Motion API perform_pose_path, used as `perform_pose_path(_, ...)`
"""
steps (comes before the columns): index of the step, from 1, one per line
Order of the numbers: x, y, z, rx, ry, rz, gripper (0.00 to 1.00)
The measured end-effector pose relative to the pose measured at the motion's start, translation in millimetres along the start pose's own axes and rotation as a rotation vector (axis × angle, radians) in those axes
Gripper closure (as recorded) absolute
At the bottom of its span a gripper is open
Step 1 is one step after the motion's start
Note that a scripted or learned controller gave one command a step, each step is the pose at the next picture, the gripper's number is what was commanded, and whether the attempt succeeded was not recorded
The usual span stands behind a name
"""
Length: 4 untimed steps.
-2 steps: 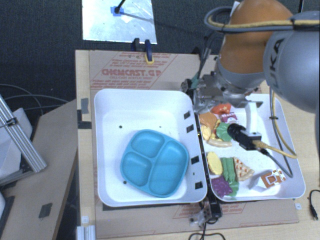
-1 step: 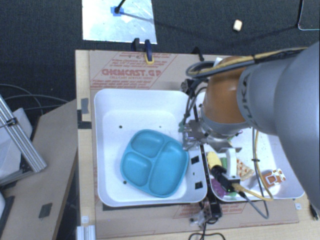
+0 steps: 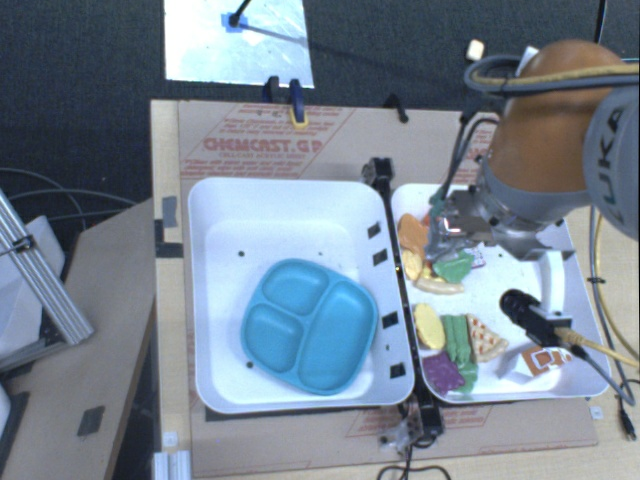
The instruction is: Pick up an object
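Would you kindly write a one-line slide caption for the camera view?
KUKA arm's end effector lowered among toy food in the right bin; blue divided plate sits in the left bin.

Arm (image 3: pixel 560 118) extended in from right, orange band uppermost, grey wrist bent downward and leftward. Gripper (image 3: pixel 440 248) lowered, pointed down at slant. Cables looped along wrist. Grasp state obscured by blur.
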<state>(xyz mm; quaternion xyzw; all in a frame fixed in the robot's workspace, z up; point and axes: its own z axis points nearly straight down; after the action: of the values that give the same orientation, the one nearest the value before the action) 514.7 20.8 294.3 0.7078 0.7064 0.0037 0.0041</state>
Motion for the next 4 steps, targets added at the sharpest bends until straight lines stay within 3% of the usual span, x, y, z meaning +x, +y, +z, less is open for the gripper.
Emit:
perform_pose_path(1, -18, 54, 47, 0.01, -0.001, -0.001, 1.0)
perform_pose_path(2, 0, 112, 48, 0.005, 0.001, -0.008, 1.0)
perform_pose_path(3, -71, 140, 20, 0.004, -0.003, 0.001, 1.0)
perform_pose_path(4, -40, 115, 117, 0.018, 0.002, -0.008, 1.0)
